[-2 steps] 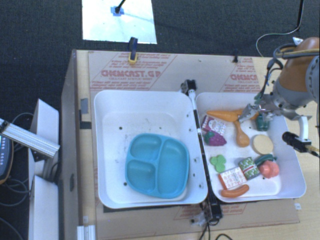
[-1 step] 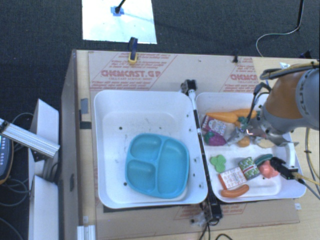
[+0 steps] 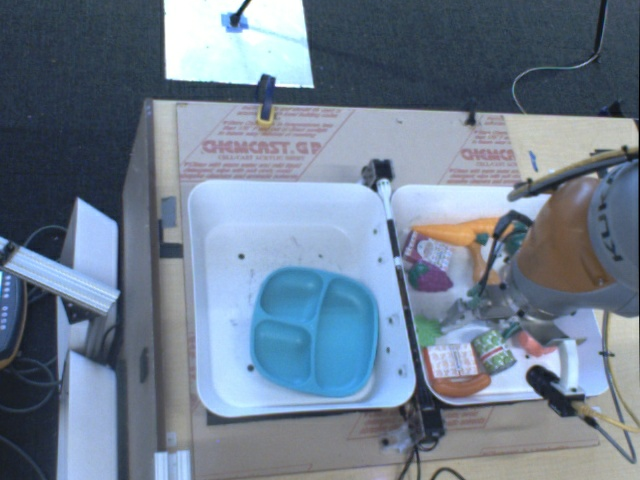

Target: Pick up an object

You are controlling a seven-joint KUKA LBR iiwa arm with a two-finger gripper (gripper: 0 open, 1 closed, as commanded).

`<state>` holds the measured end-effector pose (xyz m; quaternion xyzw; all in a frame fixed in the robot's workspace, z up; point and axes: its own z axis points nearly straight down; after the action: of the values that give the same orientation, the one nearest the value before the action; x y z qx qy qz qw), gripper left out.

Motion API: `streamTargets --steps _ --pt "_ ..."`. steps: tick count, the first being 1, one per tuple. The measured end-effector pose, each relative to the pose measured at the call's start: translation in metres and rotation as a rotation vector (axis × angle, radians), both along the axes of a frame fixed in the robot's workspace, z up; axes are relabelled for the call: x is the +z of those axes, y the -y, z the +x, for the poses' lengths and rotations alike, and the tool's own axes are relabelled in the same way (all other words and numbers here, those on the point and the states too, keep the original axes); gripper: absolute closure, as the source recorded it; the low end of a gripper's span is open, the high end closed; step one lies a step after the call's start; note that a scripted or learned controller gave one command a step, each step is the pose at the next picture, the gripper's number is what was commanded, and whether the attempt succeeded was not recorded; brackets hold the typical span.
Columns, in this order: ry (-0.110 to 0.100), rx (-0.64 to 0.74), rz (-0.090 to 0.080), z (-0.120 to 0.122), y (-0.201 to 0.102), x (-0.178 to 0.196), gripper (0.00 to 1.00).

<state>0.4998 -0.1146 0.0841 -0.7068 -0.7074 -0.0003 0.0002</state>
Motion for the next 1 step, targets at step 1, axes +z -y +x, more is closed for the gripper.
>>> streamTargets --steps 1 --pt "0.000 0.000 0.000 -0.0130 0.0147 0.0001 0.00"
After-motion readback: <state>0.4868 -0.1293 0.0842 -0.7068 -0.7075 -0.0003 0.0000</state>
